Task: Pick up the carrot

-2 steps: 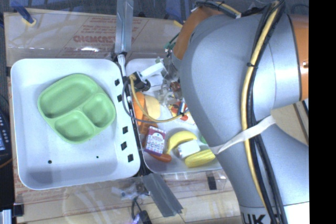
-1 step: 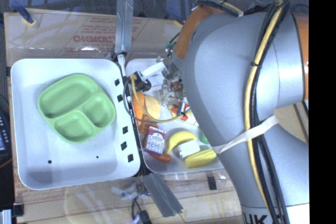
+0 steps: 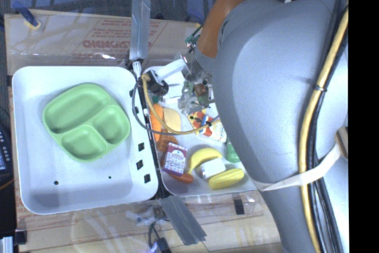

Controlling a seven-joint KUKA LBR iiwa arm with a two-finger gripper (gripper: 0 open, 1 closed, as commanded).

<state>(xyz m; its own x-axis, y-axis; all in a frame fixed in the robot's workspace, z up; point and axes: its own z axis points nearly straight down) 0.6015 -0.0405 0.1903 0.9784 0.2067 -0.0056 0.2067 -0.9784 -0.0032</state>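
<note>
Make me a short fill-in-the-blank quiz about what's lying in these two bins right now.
1. The green three-compartment plastic plate lies in the ___ white bin.
2. The yellow plastic banana lies beside a ___ corn cob.
3. The big grey arm covers part of the ___ bin.

Missing words: left; yellow; right

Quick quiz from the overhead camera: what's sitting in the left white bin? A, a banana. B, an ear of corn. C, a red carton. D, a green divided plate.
D: the green divided plate lies alone in the left bin, while the banana sits in the right bin.
</note>
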